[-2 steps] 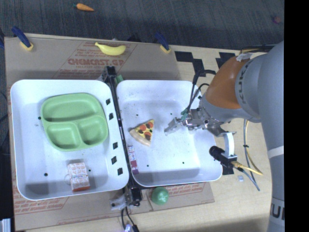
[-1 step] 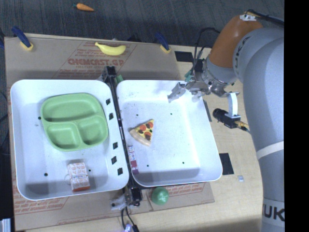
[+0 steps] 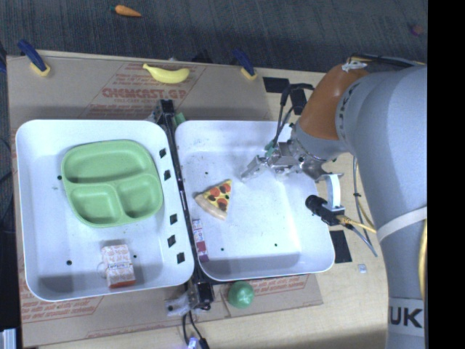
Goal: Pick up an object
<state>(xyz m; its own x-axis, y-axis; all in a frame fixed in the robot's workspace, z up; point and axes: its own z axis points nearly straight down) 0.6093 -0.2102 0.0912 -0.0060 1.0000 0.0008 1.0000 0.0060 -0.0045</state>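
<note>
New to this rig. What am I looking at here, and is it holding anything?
One camera looks down at a slant on a bench with two shallow white bins. The grey arm with an orange band reaches in from the right; its hand hangs over the right bin, with nothing visibly between its fingers. In that bin lies a toy pizza slice, apart from the hand. The left bin holds a green divided tray and a small carton. Outside the bins: a toy banana on the cardboard and a green ball at the front.
</note>
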